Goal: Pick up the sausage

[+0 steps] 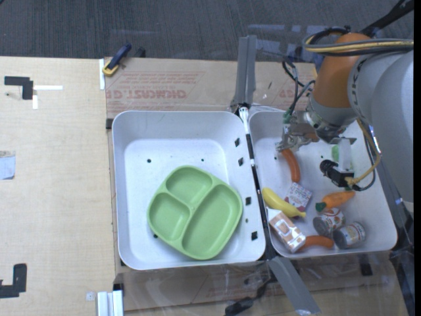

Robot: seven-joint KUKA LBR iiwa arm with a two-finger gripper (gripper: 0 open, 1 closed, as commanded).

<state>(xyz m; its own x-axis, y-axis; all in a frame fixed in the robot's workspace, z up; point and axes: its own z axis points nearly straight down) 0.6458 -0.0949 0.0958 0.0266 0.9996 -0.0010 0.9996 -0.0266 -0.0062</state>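
The sausage (293, 167) is a short orange-red link lying lengthwise near the left wall of the right bin (381, 242). My gripper (288, 143) hangs just above the sausage's far end, under the orange band of the arm that comes in from the right. Its tip is dark and partly hidden by cables. From here the sausage appears to rest on the bin floor, and nothing is seen lifted.
The right bin also holds a banana (283, 203), a small red-and-white packet (299, 194), a carrot (337, 199), a snack box (287, 232), two cans (348, 236) and a thin orange piece (320, 241). A green divided plate (195, 210) lies in the left bin (131, 137).
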